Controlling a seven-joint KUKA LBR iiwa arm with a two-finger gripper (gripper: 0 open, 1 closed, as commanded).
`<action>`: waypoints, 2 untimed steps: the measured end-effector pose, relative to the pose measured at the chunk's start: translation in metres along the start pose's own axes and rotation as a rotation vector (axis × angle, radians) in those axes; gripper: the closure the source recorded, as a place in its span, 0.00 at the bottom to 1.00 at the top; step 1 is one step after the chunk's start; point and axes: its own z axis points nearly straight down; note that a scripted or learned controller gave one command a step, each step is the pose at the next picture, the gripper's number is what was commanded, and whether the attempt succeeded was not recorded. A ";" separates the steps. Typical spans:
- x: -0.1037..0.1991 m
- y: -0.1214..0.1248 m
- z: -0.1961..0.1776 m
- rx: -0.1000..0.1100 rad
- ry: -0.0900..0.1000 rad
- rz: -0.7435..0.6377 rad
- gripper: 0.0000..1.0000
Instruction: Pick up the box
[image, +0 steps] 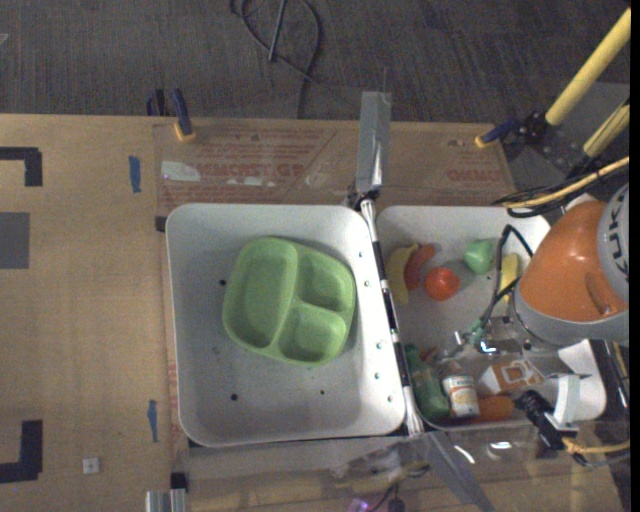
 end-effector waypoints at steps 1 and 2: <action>0.002 0.066 -0.191 0.014 0.003 0.138 0.00; 0.004 0.067 -0.201 0.013 0.001 0.135 1.00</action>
